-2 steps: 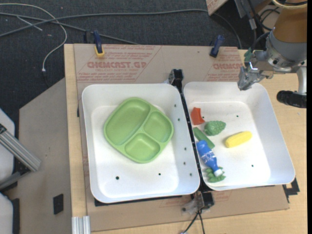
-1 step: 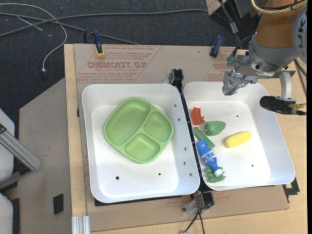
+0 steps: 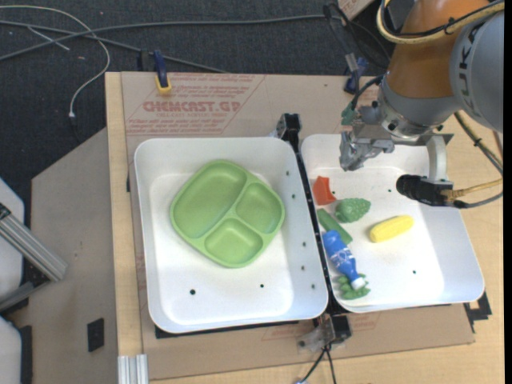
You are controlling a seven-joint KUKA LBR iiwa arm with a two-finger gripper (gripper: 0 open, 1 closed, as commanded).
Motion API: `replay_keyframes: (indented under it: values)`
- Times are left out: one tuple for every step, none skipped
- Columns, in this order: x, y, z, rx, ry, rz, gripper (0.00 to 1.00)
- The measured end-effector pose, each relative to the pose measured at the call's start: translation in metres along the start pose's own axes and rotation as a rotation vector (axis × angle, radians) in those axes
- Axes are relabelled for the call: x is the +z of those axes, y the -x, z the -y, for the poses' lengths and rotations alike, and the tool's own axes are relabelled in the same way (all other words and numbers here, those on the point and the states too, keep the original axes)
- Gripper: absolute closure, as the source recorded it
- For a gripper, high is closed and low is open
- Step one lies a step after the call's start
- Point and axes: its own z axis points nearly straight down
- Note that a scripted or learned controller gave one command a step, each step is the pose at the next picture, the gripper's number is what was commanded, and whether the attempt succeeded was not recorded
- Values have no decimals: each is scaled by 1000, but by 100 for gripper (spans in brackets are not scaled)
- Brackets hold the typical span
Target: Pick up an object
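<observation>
Risk, crowding: the orange block [image 3: 322,189], green leafy toy [image 3: 352,210], green strip [image 3: 333,226] and blue bottle [image 3: 341,256] lie close together by the left wall of the right bin [image 3: 448,282]; a descent there may strike two at once or pinch against the wall.
Risk, round shape: the yellow piece [image 3: 390,229] lies apart, centre right of the frame; it looks likely to roll from a loose grip.
Risk, miss: the pincer [image 3: 355,160] hangs over bare floor above the orange block; a straight drop would likely catch nothing.
Pincer state: cannot tell; it carries nothing visible.
Arm pose: enters from the upper right, orange band uppermost, wrist pointing down over the right bin's upper left corner.
Left bin [image 3: 160,294]: holds a green divided plate [image 3: 228,213], well apart from the pincer.
</observation>
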Motion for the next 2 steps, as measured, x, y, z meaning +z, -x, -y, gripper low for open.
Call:
replay_keyframes:
  values:
    - [0,-39,18,1,1,1,100]
    - [16,-91,41,-1,-1,1,100]
